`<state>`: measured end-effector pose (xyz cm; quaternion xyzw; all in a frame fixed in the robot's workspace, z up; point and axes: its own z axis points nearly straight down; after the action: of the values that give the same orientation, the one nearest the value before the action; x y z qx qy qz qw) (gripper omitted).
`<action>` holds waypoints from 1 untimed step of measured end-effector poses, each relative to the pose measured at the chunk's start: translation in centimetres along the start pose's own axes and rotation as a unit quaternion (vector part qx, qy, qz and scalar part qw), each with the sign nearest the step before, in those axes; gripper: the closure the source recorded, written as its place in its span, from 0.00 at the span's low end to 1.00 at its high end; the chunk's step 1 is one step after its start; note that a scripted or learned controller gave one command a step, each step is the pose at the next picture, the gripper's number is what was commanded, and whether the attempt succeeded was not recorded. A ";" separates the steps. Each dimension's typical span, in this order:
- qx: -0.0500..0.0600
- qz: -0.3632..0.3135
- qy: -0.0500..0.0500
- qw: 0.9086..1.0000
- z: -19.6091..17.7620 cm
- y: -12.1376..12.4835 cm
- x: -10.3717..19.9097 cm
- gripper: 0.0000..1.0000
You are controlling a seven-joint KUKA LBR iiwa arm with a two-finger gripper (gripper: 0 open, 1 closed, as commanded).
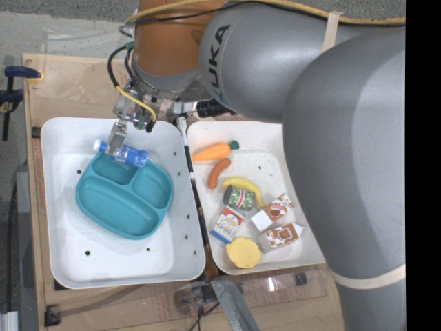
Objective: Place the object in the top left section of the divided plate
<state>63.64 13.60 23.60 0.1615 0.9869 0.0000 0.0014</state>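
Note:
A teal divided plate [127,198] lies in the left bin [62,254]. A small clear water bottle [131,156] with a blue cap and blue label lies sideways over the plate's top left rim. My gripper [116,142] reaches down from the orange wrist band onto the bottle near its neck. Its slim fingers [120,129] stand close together, shut on the bottle between cap and body. The bottle's body rests at the edge of the plate's top left section.
The right bin [303,257] holds a carrot [210,152], a sausage [218,172], a banana [242,183], a green can [239,198], several small cartons [275,219] and a yellow round piece [244,252]. The arm's bulk covers the upper right.

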 end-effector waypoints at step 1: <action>0.000 0.001 0.000 1.000 0.0 -0.1 0.0 0.00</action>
<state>63.66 13.54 23.60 0.1621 0.9868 0.0000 0.0015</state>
